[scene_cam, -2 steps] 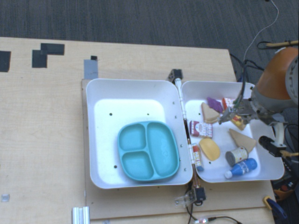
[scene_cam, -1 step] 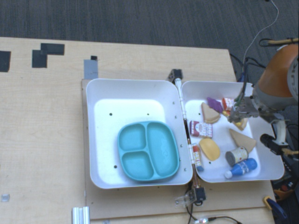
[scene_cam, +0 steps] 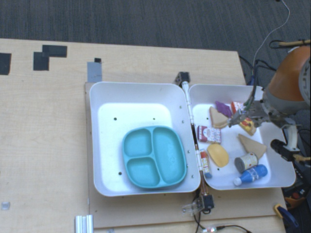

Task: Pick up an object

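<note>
Several objects are lying in the right bin (scene_cam: 279, 181); the gripper (scene_cam: 241, 118) is hovering over its far part, a tan wedge (scene_cam: 218, 116) sitting just left; whether anything is being gripped, I cannot tell.

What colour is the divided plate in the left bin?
Light blue, turquoise-like; the divided plate shows plainly in the camera view, lying in the left bin.

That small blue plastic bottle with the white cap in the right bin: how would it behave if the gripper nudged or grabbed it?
The small blue plastic bottle with the white cap lies on its side, so a nudge would probably roll it. Its rounded, seemingly smooth body may slip between fingers. It looks light, and the grey cup close beside it could be knocked too.
</note>
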`<state>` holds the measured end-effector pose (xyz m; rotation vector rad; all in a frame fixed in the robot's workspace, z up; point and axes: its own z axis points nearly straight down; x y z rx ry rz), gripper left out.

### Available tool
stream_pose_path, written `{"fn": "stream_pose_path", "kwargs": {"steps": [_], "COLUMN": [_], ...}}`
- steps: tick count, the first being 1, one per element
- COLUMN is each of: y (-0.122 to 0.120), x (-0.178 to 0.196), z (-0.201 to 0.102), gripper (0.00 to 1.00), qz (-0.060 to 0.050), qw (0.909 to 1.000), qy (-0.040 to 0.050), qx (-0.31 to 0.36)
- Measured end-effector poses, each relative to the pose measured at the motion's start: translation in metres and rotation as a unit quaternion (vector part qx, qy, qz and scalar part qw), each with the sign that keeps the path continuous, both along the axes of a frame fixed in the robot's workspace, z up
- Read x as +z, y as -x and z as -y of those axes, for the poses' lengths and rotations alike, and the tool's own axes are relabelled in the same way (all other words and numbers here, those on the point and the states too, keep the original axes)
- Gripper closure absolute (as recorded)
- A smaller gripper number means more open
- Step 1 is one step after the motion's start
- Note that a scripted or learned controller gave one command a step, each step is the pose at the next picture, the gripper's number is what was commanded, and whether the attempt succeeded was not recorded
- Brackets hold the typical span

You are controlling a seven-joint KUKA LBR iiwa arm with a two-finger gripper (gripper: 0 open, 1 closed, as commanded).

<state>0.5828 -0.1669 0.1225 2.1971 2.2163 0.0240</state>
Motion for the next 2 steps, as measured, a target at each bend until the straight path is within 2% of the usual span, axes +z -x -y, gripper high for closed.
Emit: {"fn": "stream_pose_path", "kwargs": {"steps": [1,2], "y": [0.068,0.065], "x": [-0.036,-0.024], "z": [0.004,0.004], "gripper": [0.00,1.00], "qz": [-0.010,-0.006], "qw": [0.9999,1.0000], "qy": [-0.0013,-0.0003], "qx": [-0.003,-0.003]}}
